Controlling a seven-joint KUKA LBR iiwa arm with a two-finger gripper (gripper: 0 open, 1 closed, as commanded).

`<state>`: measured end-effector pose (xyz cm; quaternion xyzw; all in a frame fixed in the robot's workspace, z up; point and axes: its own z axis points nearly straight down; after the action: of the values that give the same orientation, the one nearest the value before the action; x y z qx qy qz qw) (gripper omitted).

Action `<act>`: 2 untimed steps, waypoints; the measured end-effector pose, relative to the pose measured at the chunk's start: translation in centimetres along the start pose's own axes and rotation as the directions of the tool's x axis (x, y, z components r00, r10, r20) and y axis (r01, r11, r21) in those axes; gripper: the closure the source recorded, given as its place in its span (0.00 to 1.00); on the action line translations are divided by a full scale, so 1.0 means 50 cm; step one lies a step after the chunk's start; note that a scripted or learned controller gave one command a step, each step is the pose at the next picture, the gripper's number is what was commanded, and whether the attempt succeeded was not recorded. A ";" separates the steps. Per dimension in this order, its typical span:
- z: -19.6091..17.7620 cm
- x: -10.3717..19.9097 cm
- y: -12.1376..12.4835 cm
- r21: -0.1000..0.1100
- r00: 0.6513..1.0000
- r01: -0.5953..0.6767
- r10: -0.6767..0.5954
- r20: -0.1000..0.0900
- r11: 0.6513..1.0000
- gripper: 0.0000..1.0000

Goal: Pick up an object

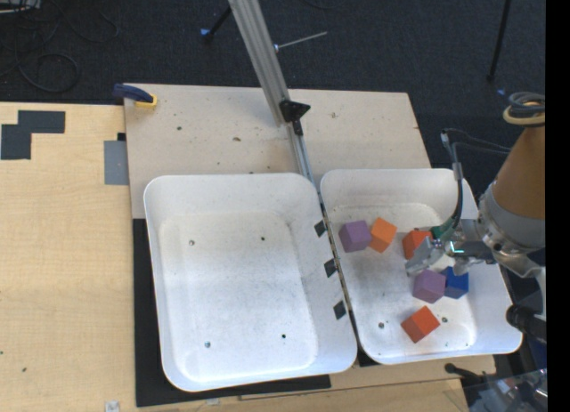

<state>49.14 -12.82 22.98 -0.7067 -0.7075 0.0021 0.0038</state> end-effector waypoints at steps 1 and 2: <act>-0.004 -0.003 0.001 -0.006 1.000 -0.004 0.004 0.001 1.000 0.00; 0.124 -0.003 0.003 0.002 1.000 -0.002 0.002 0.000 1.000 0.00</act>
<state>49.23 -12.96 16.78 -0.7073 -0.7069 0.0027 0.0046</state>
